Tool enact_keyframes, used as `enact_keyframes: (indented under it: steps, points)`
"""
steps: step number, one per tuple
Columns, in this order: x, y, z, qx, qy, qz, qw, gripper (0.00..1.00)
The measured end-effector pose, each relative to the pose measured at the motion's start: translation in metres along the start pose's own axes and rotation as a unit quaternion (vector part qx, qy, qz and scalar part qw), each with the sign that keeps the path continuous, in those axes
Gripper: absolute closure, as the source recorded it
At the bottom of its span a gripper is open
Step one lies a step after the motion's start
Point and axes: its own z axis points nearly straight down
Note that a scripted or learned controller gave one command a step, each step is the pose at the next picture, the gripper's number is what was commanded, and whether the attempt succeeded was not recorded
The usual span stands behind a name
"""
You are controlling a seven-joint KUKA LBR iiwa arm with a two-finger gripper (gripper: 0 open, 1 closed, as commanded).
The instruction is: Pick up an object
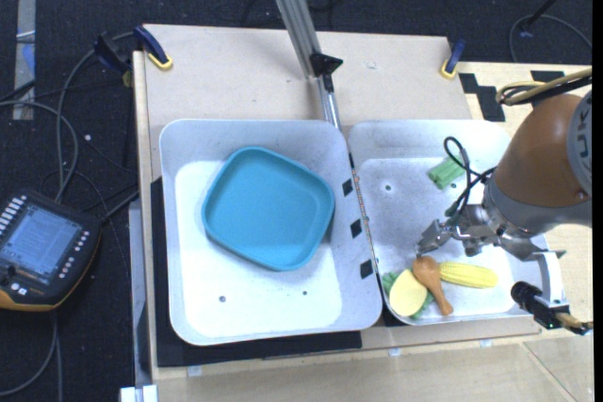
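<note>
So from my remote feed, the arm (551, 160) is reaching in from the right and is parked low over the right bin (377, 141), with the jaws (443, 238) hanging just above the little pile of toy food in that bin's near corner. The metal bits at the wrist are a jumble from this angle, and honestly I can't tell whether the jaws are open or closed, and I don't see anything clearly pinched between them. Right under the tip there's an orange wooden-spoon-looking thing (431, 279), lying at a slant with its round end up toward the jaws; it looks very close to them, maybe touching, but I can't say for sure. Just to its right is a yellow corn cob (468, 275), lying flat and partly tucked under the wrist hardware. To the spoon's left is a round yellowish slice (407, 294), with a bit of green leaf (388, 281) peeking out beside it, all crowded against the bin's near-left rim. Further back in the same bin sits a small green piece (443, 172), well apart from the jaws, beside a looping black cable (459, 153). The left bin (179, 202) holds a blue square plate (268, 207), tilted a bit. Both bins sit on the pale wooden counter (236, 75).
</note>
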Motion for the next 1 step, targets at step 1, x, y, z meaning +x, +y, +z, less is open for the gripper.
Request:
enact_keyframes:
  steps: [1]
  points:
    - [0.0001,-0.0002,0.0354,-0.001,0.0,0.0,1.0,0.0]
